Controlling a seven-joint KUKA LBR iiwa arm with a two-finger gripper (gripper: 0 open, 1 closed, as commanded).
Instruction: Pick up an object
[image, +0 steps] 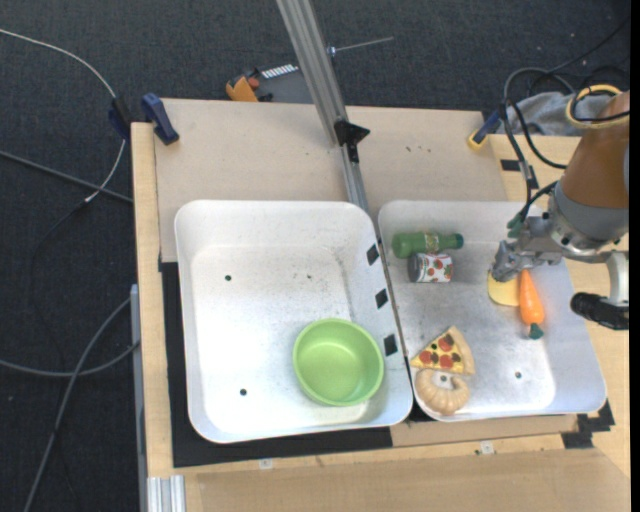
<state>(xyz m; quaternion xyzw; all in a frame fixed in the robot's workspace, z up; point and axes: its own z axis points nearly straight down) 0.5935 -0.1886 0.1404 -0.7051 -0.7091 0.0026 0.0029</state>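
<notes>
In the right bin (560, 385) lie a green bottle (427, 242), a small red-and-white can (431, 267), a pizza slice (445, 352), a glazed doughnut (442, 392), an orange carrot (530, 301) and a yellow piece (503, 290) beside it. My gripper (510, 262) hangs low over the bin's right part, right above the yellow piece and the carrot's top end. Nothing shows between its fingers.
A green bowl (338, 361) sits in the left bin (230, 300) near its front right corner. A metal pole (320, 80) slants over the bench's back. Blue clamps (160, 117) and cables lie around the bench edges.
</notes>
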